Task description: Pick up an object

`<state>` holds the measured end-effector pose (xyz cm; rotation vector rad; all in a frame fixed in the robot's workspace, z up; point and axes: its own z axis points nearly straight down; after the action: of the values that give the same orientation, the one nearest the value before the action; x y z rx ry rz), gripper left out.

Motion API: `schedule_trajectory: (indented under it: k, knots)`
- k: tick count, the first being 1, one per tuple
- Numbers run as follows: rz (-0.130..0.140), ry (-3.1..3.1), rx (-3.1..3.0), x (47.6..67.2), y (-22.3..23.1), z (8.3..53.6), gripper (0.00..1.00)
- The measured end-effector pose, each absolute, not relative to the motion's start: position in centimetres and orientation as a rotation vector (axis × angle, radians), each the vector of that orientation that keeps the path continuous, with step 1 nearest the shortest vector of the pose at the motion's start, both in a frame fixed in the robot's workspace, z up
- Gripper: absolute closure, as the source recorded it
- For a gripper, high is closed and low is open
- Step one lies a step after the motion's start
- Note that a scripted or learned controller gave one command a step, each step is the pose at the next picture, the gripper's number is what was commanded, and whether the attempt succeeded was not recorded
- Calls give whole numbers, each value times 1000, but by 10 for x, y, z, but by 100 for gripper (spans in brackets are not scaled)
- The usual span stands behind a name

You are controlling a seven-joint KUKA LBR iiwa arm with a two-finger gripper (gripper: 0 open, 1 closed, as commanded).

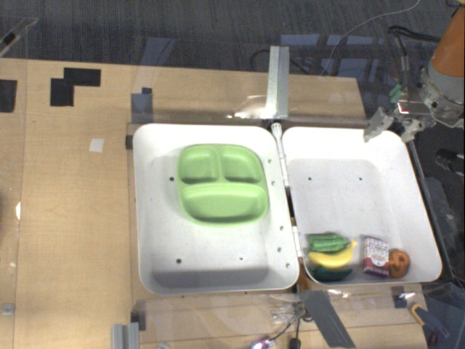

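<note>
Yellow and green toys make up the likeliest targets: a banana (333, 255) lies along the near wall of the right bin (349, 184), with a green vegetable-like piece (327, 241) touching it on the far side. Just beside them, toward the near right corner, sit a small purple and white packet (375, 256) and a reddish-brown round fruit (398, 262), the two touching. All four rest on the bin floor; none is lifted, so the pick looks not yet begun as far as the objects go.

Outward from that cluster, the rest of the right bin's floor is bare white. The gripper (391, 124) hangs at the far right corner of this bin, over its rim, well apart from the toys. Its fingers appear spread and released, with nothing between them, though they are small and partly lost against the clutter behind. The grey arm with its orange band enters from the upper right.

In the left bin (156, 195) a green divided plate (221, 182) lies flat, untouched.

What is left, by my judgement, is nearly everything: travel across to the near wall, descend over one toy, close, and lift.
</note>
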<state>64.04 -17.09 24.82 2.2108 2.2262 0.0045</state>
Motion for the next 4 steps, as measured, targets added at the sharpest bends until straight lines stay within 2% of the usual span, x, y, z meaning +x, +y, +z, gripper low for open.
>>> schedule_trajectory:
  k: [1, 2, 3, 4]
  knots:
    - [3, 2176, 2262, 628, -175, 142, 0]
    - [12, 1753, 2598, 604, -163, 90, 0]
    - [13, 1753, 2598, 604, -163, 90, 0]
    - [25, 1757, 2592, 607, -160, 103, 100]
